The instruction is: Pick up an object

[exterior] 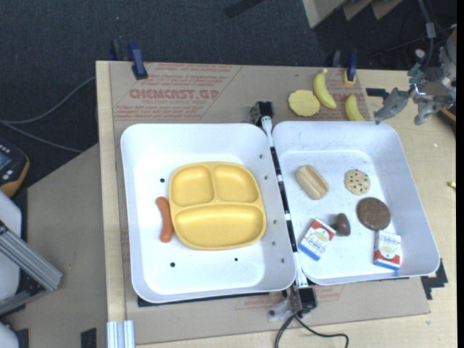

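Observation:
The right bin (406,158) holds a tan bun (312,181), a chocolate-chip cookie (357,181), a round brown patty (373,213), a small dark brown lump (341,224) and two small cartons (316,239) (388,250). In the left bin (145,151) a yellow divided plate (216,204) lies with an orange sausage (165,218) beside it. My gripper (403,112) hangs over the bench just behind the right bin's back right corner. Its fingers are spread open with nothing between them, well apart from every object.
Behind the right bin, on the bare bench, lie two bananas (325,89) (353,107) and a flat yellow piece (304,103). Blue clamps (135,60) (351,65) grip the bench's back edge. A black hinge strip (279,194) runs between the bins.

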Available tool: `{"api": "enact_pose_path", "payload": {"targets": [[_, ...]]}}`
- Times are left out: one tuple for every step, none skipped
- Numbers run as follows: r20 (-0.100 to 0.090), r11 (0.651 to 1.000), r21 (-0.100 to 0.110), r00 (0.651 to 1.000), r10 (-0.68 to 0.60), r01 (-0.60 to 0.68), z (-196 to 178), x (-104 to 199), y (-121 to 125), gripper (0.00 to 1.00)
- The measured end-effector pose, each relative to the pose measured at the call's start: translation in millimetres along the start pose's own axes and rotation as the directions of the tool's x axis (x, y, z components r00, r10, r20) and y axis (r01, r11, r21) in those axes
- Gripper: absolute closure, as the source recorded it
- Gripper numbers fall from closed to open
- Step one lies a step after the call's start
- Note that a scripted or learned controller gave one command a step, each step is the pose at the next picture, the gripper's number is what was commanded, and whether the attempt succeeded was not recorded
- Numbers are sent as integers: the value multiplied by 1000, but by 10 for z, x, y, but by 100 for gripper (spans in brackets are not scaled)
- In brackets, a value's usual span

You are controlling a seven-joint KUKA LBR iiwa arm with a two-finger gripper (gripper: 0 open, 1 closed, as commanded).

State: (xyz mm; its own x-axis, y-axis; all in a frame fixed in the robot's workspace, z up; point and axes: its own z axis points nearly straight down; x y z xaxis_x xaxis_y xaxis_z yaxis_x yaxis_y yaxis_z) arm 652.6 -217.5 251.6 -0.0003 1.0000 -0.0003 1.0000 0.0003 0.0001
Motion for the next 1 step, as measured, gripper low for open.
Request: {"api": "enact_pose_path", "payload": {"targets": [[-4, 1000, 12, 1000, 1, -1, 1015, 151, -349, 0]]}}
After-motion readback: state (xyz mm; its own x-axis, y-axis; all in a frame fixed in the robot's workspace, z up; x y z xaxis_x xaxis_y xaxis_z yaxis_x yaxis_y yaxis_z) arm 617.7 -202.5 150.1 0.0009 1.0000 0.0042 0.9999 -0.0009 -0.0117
